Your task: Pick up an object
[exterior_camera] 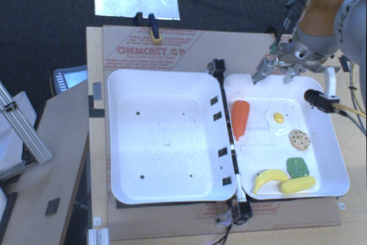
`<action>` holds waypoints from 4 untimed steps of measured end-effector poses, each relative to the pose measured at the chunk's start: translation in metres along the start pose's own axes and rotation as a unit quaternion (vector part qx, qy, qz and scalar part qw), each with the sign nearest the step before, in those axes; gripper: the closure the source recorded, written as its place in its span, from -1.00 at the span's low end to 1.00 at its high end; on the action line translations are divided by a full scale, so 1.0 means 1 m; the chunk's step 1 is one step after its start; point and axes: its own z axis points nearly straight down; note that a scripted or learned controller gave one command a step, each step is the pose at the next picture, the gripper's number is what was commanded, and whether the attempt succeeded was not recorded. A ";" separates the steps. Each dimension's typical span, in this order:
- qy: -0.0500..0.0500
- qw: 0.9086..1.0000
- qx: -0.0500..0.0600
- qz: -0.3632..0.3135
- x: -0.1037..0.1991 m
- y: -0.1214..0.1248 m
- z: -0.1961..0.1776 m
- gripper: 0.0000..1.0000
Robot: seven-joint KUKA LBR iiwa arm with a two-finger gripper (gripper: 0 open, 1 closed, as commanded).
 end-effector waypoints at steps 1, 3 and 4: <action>0.000 1.000 -0.002 -0.001 0.000 0.001 -0.012 1.00; 0.000 1.000 -0.009 -0.002 0.056 -0.012 -0.330 1.00; 0.001 1.000 -0.001 -0.003 0.103 -0.079 -0.321 1.00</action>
